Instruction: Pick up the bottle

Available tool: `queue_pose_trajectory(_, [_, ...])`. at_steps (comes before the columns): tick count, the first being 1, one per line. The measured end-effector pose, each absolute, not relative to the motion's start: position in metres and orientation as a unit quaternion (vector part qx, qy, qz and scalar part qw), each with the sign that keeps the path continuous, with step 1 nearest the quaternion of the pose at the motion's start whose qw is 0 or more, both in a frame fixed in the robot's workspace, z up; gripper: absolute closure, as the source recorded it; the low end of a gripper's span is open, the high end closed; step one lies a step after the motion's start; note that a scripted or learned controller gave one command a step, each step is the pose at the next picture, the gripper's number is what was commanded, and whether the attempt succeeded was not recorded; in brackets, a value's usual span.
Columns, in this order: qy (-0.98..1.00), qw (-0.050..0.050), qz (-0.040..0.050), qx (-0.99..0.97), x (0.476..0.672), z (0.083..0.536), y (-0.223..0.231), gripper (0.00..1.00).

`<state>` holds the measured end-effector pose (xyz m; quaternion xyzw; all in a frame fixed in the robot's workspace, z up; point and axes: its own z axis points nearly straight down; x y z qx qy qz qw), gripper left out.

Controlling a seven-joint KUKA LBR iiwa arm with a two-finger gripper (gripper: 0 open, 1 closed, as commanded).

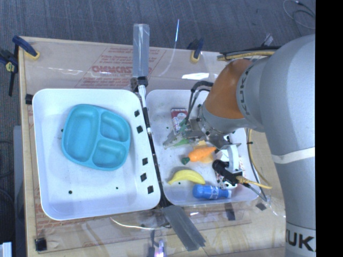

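Camera view: left bin (45, 143) holds blue tray (96, 137); right bin (161, 103) holds bottle (211, 192), banana (186, 176); jaws state unclear.

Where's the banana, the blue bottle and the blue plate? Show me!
banana (186, 176), camera view, middle of its yellow curve
blue bottle (210, 192), camera view, middle of its body
blue plate (97, 136), camera view, ridge between its compartments

One fixed camera looks down at a slant on both bins (53, 197) — the arm (284, 111) enters from its right.
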<state>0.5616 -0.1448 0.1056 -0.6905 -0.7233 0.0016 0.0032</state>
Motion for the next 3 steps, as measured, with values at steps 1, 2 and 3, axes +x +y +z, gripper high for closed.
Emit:
queue_pose_trajectory(1, [-0.645,0.001,0.0007,-0.764,0.599,0.092,-0.152,0.00])
queue_pose_trajectory(2, [-0.648,0.002,0.0009,-0.761,0.599,0.102,-0.151,1.00])
queue_pose_trajectory(3, [-0.648,0.002,0.0011,-0.761,0.599,0.102,-0.150,0.00])
